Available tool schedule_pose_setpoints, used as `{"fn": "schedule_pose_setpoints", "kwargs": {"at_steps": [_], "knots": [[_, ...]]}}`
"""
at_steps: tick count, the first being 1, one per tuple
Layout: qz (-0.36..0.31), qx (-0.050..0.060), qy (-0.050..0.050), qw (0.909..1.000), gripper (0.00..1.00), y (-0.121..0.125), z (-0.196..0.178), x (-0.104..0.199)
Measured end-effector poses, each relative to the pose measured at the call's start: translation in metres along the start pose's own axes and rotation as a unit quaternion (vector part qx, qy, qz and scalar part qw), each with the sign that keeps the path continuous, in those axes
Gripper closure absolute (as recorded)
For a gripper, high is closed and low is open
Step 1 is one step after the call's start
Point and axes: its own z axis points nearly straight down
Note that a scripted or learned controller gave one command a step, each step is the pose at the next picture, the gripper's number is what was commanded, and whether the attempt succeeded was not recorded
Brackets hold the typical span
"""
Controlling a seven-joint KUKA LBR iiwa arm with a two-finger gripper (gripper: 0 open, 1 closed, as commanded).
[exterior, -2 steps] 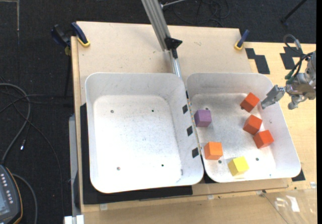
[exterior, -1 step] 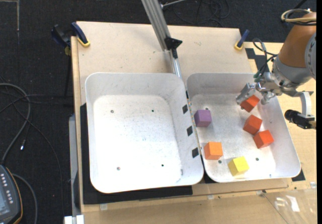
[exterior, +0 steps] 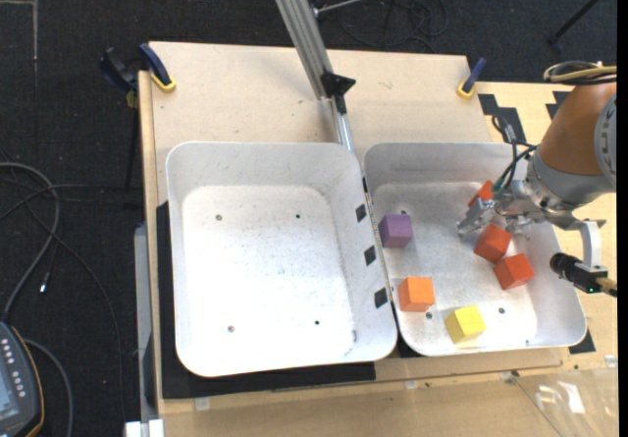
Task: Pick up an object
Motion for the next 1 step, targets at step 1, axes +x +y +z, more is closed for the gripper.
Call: {"fn": "schedule_pose_setpoints", "kwargs": {"at_steps": [1], "knots": [[0.0, 0.0, 0.0, 1.0, 0.0, -0.0411, -0.0017, 0.0278]]}}
